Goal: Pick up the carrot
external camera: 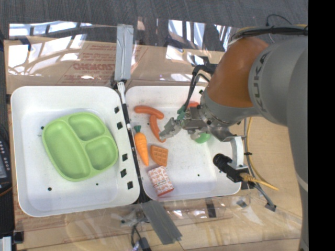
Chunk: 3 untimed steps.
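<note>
The carrot [141, 146], orange with a small green top, lies along the left wall of the right bin [209, 182], its tip pointing toward the front. My gripper [175, 122] hangs over the middle of that bin, to the right of the carrot and a little behind it, clear of it. It is open and nothing sits between its fingers. The arm's grey and orange wrist covers the bin's right part.
Two orange-red sausages [148, 110] [155, 127] lie just behind the carrot. A waffle piece [159, 155] and a red-and-white packet [160, 181] lie to its front right. A green item [202, 137] peeks out under the wrist. The left bin [31, 182] holds a green divided plate [79, 146].
</note>
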{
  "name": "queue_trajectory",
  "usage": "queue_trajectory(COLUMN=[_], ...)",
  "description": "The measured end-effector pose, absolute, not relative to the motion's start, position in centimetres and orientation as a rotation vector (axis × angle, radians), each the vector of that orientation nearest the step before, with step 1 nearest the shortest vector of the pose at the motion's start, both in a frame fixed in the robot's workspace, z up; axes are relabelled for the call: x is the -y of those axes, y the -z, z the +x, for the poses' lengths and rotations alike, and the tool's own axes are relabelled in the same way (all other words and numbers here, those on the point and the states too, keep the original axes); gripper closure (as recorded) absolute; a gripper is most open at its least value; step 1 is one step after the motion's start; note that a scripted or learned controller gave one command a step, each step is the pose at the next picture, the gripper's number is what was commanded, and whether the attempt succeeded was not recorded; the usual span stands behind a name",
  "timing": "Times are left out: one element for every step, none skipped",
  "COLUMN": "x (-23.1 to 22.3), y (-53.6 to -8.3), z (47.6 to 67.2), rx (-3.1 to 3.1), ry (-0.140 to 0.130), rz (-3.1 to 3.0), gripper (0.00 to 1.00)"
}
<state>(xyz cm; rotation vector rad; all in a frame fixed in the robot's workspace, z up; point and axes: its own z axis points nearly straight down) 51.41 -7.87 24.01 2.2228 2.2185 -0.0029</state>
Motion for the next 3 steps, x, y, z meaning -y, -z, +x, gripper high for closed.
queue_trajectory(x=[5.5,3.8,4.3], y=[-19.0,-19.8,-19.1], z=[50.8,50.7,51.0], rx=[-2.398,-2.537,-2.417], ry=[0.004,0.003,0.004], rz=[2.035,1.856,2.009], gripper=[0.00,0.00,0.00])
